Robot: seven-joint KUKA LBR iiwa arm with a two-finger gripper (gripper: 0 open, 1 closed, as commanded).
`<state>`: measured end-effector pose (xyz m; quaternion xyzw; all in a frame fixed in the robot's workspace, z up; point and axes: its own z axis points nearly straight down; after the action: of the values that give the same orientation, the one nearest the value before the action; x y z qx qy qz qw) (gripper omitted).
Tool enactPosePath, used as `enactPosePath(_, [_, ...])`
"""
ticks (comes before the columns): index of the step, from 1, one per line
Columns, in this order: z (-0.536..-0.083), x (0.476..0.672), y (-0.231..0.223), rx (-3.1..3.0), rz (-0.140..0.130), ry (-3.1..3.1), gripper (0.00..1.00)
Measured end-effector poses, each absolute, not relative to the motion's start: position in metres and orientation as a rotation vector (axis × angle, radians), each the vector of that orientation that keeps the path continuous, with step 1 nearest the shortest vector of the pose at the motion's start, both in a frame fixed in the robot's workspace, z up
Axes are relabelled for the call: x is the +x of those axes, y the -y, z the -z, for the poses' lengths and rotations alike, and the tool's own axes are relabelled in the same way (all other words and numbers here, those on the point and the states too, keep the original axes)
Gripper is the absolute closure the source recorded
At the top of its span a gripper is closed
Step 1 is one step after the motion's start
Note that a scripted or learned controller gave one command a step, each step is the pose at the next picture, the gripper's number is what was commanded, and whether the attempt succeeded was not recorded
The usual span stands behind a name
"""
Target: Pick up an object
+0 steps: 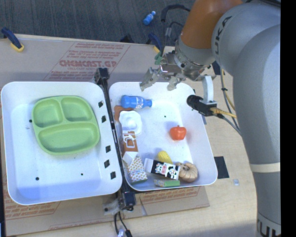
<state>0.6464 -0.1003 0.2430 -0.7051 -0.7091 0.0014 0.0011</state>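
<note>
My gripper (159, 82) hangs over the far edge of the right bin (202, 147), its two fingers spread apart with nothing between them. Just below and left of it lies a blue bottle (135, 101) on its side. A white cup (131, 121) and an orange-brown carton (129, 142) lie along the bin's left wall. A red tomato-like toy (177, 133) sits toward the right. At the near edge lie a yellow piece (163, 156), a black-and-white box (165, 170), a tan bun (189, 172), a green stick (166, 183) and a patterned packet (136, 171).
The left bin (19, 181) holds a green divided plate (65, 124). Black clips (107, 132) run along the divider between the bins. The grey arm (251, 83) fills the right side. A blue clamp (148, 18) lies on the floor beyond the bench.
</note>
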Motion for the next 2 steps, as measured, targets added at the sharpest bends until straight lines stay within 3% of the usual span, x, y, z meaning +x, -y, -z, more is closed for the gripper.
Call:
enactPosePath(1, [-0.118,0.644,0.105,-2.212,-0.008,2.225,0.00])
enactPosePath(2, [-0.247,0.608,0.172,-2.218,-0.001,2.228,0.00])
